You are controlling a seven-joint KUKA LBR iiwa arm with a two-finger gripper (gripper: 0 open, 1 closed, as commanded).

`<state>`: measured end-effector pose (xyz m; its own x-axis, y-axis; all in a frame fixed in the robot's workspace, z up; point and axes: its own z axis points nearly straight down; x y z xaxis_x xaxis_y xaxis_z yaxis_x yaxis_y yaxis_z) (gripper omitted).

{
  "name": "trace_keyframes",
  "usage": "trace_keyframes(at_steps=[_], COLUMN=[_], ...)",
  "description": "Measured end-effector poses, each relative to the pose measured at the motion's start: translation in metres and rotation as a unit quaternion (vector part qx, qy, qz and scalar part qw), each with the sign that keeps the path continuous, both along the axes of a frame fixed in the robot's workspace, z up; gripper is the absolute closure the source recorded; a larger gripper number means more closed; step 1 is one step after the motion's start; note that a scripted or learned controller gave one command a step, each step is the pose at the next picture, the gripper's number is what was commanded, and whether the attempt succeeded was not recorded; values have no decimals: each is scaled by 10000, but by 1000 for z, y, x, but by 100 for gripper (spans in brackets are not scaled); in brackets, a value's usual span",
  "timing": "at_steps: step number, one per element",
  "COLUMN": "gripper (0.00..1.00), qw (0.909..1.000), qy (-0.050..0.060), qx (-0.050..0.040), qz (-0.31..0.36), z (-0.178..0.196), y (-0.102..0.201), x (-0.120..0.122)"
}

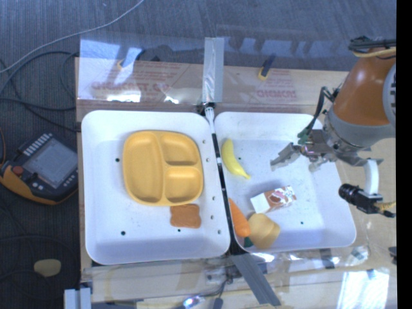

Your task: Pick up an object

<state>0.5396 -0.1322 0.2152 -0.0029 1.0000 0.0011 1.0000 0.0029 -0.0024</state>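
One carrot [239, 220], one banana [234, 159], one tray [162, 167].

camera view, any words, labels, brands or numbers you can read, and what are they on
Nothing reads clearly.
Red print on the cardboard behind the right bin: upside down and blurred, unreadable.
Red print on the cardboard behind the left bin: under glare, unreadable.
Small white packet in the right bin: a red and orange picture, any lettering too small.
Handheld pendant left of the bench: screen and keys too small to read.

two white bins [96, 192], one yellow tray [162, 167], one banana [233, 159], one carrot [239, 221]
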Motion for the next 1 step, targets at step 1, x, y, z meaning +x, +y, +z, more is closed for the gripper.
trace_keyframes(at_steps=[1], gripper=[0], qw=[10000], qy=[-44], qx=[-16], qz=[-38], z=[-124], y=[-12], x=[1])
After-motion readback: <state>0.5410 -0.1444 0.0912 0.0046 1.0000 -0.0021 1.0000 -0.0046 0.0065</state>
